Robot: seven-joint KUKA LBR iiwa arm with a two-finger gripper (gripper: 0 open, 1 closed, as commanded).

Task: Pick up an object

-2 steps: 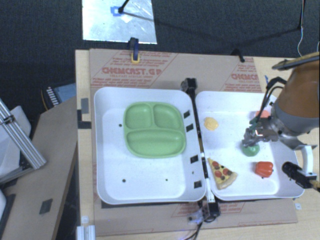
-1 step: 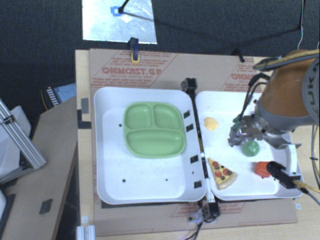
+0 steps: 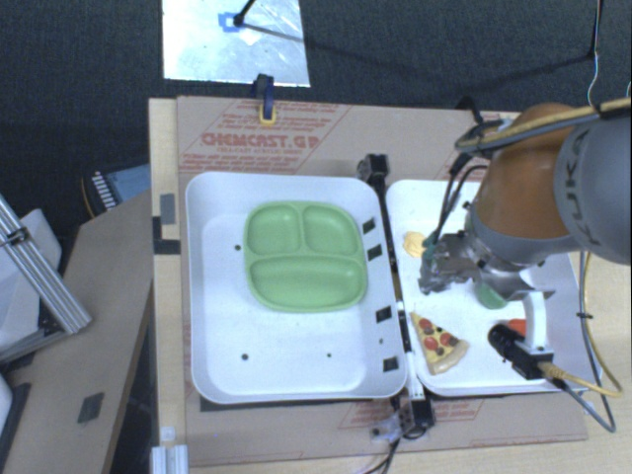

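Note:
My gripper (image 3: 432,276) hangs low over the left part of the right bin (image 3: 464,381), with the grey and orange arm (image 3: 533,196) stretching off to the right above it. A toy pizza slice (image 3: 439,342) lies in the bin just below and in front of the gripper. A small yellow piece (image 3: 414,244) lies just behind the gripper, near the bin's left wall. A green object (image 3: 491,293) peeks out from under the wrist, and a small red piece (image 3: 515,326) lies to the gripper's right. Nothing can be seen held in the gripper.
The left bin (image 3: 212,363) holds a green divided plate (image 3: 304,256) near its middle. A black divider with clips (image 3: 385,255) runs between the two bins. Both bins rest on a cardboard sheet (image 3: 267,138) on the bench.

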